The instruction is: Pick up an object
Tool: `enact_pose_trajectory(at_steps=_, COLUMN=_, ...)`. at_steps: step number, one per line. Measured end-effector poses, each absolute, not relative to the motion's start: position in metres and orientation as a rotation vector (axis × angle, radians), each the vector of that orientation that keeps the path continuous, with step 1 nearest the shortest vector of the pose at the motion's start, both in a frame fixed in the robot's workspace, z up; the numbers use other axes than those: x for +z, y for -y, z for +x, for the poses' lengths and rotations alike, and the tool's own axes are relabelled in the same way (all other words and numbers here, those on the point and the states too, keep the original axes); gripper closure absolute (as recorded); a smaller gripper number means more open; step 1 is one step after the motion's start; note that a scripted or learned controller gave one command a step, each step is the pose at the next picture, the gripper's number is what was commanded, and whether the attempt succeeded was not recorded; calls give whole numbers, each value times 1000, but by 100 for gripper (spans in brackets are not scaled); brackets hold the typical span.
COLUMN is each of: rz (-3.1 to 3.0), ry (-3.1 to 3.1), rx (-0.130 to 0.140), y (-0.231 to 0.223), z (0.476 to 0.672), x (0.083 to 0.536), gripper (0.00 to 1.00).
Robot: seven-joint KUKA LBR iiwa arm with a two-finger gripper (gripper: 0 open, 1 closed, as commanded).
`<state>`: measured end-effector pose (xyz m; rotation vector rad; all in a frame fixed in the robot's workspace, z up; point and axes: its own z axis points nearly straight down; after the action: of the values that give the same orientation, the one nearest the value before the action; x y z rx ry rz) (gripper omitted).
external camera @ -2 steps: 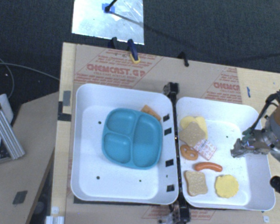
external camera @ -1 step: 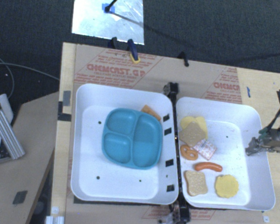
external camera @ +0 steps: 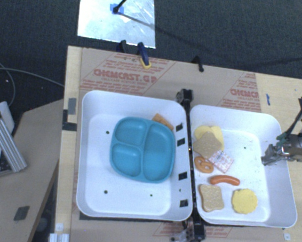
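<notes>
Even bright light, soft shadows, slightly blurry

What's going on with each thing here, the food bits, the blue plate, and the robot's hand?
blue plate: upright in the left bin, compartments bare.
orange piece: partly hidden behind the plate.
bread slice: flat in the right bin.
yellow round piece: flat beside it.
sausage: lying loose.
pretzel: lying loose.
gripper: at the right bin's right edge, holding nothing visible.

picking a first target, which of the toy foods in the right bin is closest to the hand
The red sausage, lying mid-bin, is closest to the hand; the yellow round piece sits slightly farther, and the pretzel farther left.
</notes>
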<state>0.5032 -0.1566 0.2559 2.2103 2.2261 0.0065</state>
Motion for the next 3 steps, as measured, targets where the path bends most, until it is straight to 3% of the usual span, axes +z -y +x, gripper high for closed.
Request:
enact_pose_trajectory(at_steps=1, rz=2218, ry=-2217, rx=1, y=209, z=529, x=253, gripper=100)
enact_pose_trajectory(at_steps=2, rz=2208, ry=-2222, rx=10, y=172, z=487, x=340, gripper=100)
enact_pose_trajectory(at_steps=3, rz=2218, ry=-2231, rx=-2, y=146, z=486, x=262, gripper=100)
